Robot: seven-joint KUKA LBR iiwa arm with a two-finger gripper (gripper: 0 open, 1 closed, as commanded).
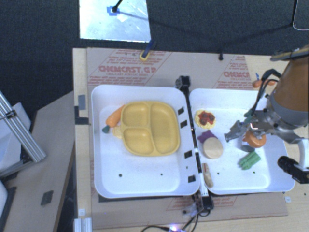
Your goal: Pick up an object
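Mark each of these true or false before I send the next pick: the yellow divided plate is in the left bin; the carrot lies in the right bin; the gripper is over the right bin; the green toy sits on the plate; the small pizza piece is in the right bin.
1. The yellow divided plate is in the left bin: true.
2. The carrot lies in the right bin: false, it lies in the left bin, at the plate's left edge.
3. The gripper is over the right bin: true.
4. The green toy sits on the plate: false, it lies on the right bin's floor, below the gripper in the picture.
5. The small pizza piece is in the right bin: true.
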